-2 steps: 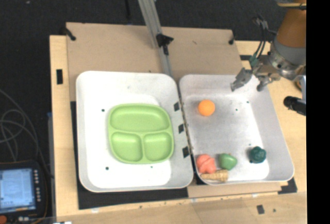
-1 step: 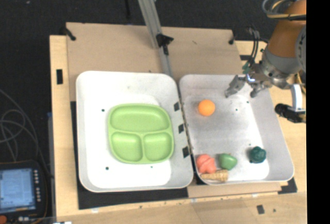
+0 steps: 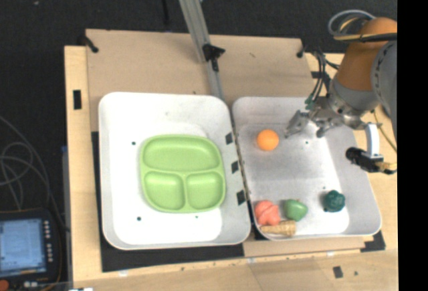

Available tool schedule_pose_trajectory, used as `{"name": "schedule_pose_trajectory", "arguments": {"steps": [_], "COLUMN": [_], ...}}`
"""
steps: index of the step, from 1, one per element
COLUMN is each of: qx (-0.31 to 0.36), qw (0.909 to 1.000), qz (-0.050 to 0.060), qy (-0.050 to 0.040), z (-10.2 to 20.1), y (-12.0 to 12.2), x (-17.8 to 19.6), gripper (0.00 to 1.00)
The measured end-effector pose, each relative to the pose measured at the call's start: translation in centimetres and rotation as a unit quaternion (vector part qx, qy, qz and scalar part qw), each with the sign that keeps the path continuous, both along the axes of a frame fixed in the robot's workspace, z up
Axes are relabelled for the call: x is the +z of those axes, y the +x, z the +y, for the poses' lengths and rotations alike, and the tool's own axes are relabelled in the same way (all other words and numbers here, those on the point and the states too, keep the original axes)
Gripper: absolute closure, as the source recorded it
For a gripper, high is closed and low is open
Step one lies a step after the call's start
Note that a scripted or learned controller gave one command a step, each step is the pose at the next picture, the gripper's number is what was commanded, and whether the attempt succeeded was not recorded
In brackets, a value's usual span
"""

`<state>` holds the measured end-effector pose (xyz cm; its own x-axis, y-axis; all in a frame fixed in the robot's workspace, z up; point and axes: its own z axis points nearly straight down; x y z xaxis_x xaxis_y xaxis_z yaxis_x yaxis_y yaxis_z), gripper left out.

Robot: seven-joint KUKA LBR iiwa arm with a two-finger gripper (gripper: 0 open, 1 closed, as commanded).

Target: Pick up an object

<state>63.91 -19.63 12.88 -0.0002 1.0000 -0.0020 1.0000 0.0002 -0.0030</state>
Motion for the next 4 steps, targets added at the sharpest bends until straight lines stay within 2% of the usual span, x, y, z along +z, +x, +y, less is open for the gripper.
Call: {"name": "schedule_pose_trajectory", "arguments": {"steps": [1,2,4], "qx": [0.0,0.001,0.002], "qw": [1.0,1.0,1.0], "qz": [-0.004,-0.005,-0.006], "qy": [-0.0008,-0.0001,-0.0006], "z": [-0.1,0.0,-0.6], "y": [0.2,1.0,1.2], "x": [1.5,6.2,16.2], "gripper": [1.0,1.0,1.0]}}
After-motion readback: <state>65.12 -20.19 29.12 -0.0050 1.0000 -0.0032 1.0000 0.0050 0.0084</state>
